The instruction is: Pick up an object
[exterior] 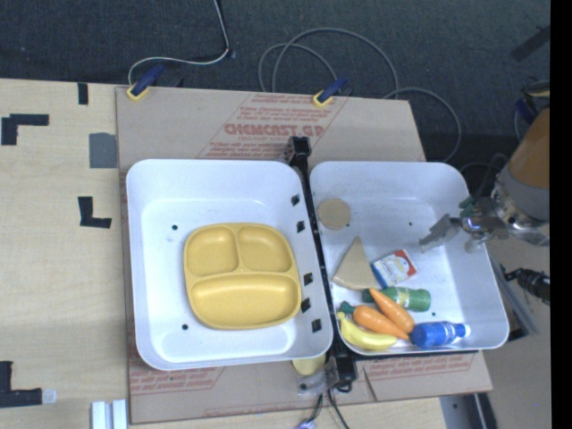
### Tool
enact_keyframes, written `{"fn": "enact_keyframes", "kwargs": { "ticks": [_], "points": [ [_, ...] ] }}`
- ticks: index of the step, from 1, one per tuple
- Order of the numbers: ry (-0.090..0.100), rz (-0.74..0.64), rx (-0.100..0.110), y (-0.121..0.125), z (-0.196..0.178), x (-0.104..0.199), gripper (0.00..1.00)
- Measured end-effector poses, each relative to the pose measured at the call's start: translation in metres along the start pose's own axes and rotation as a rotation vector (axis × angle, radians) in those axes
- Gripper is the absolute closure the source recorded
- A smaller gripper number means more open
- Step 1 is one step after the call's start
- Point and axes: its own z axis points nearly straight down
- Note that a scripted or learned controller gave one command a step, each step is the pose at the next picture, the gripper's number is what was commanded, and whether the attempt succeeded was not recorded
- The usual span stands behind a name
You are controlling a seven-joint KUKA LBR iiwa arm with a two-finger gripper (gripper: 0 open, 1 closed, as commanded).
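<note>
Tool (444,231) hangs over the right bin (447,181) (finger spread unreadable), gripping nothing visible.

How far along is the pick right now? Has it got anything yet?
Nothing looks picked. The gripper sits over the right bin near its right wall, with no object seen between its fingers. The carrot, banana, blue bottle and green bottle lie clustered at the bin's near end. The whole pick is left: reach one, grasp, lift.
</note>
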Motion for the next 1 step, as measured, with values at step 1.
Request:
{"fn": "enact_keyframes", "kwargs": {
  "ticks": [1],
  "points": [
    [-0.004,-0.005,-0.002,0.0522,0.1041,0.0737,0.0]
  ]
}}
